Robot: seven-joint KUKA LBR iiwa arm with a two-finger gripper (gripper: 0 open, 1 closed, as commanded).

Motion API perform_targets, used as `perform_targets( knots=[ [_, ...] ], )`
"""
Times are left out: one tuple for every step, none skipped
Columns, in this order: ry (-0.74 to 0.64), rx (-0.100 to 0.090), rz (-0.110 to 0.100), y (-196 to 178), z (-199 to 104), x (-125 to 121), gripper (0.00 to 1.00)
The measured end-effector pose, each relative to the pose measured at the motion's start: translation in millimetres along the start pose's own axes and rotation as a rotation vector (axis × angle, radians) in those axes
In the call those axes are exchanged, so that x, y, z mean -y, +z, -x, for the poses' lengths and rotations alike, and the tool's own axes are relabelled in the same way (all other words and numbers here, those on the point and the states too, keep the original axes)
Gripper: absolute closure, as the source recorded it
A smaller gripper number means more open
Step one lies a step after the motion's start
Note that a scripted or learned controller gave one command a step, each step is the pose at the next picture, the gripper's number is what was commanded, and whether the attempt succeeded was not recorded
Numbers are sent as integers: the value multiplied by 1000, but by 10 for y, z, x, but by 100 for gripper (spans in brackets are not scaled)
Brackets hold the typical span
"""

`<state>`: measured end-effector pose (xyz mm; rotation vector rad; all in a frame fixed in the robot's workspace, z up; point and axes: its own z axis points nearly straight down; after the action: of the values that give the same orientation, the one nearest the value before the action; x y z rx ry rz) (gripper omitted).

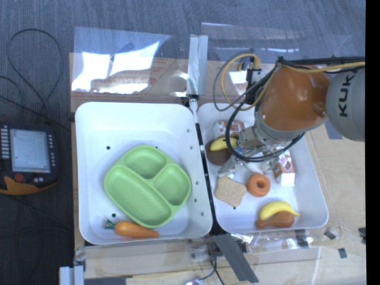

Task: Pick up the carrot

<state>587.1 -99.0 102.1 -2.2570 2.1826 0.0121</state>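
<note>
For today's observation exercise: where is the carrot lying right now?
In the camera view, the carrot lies in the left bin, near its front edge, just below the green divided plate.

Bright, even light from overhead, and the two white bins (136, 114) nearly wash out, their walls pale and low in contrast. Strong glare off the clear plastic sheet (119, 64) at the back left, a white patch that hides what lies under it. Shadows stay soft and short; a dim one pools beneath the orange band (294, 100) of the arm. The picture is a touch soft all over, fine print unreadable, and colours look slightly cool.
</note>
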Motion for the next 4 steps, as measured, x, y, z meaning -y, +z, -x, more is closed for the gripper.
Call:
perform_targets(
  knots=[
    [-50, -10, -11, -865, -1212, -225, 0],
    [-117, 0, 0, -583, -399, -710, 0],
    [234, -7, -13, 118, 77, -712, 0],
    [376, -6, -12, -680, -562, -459, 0]
  ],
)
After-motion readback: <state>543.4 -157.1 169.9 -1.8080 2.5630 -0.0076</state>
